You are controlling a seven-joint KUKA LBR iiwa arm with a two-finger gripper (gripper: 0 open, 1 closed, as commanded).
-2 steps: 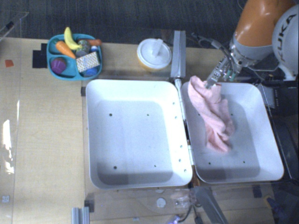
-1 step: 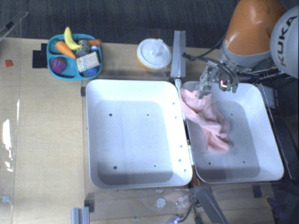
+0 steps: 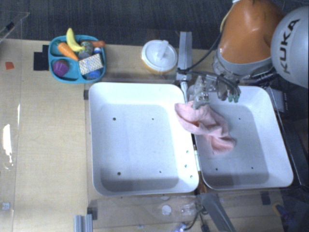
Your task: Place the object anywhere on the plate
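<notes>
Pink cloth (image 3: 205,124), soft and crumpled, is hanging from the gripper (image 3: 200,98) over the seam between the two bins; its upper end is sitting pinched between the fingers, and its lower folds are trailing down toward the floor of the right bin (image 3: 256,168), with one edge draping across the rim of the left bin (image 3: 135,134). Grey arm (image 3: 285,37), orange band above the wrist, is reaching in from the right and is carrying the cloth, so the fingers are closing on fabric rather than standing apart. Step in hand, by judgement: transport, with the object lifted or partly lifted and not yet delivered. Blue sectioned plate (image 3: 52,64), at the upper left of the bench beyond the left bin, is already bearing toy food: a banana (image 3: 72,40), a carrot (image 3: 66,50), a purple piece (image 3: 60,67) and a patterned block (image 3: 91,64). White lidded cup (image 3: 160,55) is standing between plate and arm. Next move, by judgement, is calling for more height to clear the bin rim, then a long carry leftward past the cup before release. Whether the trailing end is touching the bin floor is hard to tell. Fingertips are being partly masked by fabric and wrist hardware. Small items at the plate's far edge are staying too small to name.
</notes>
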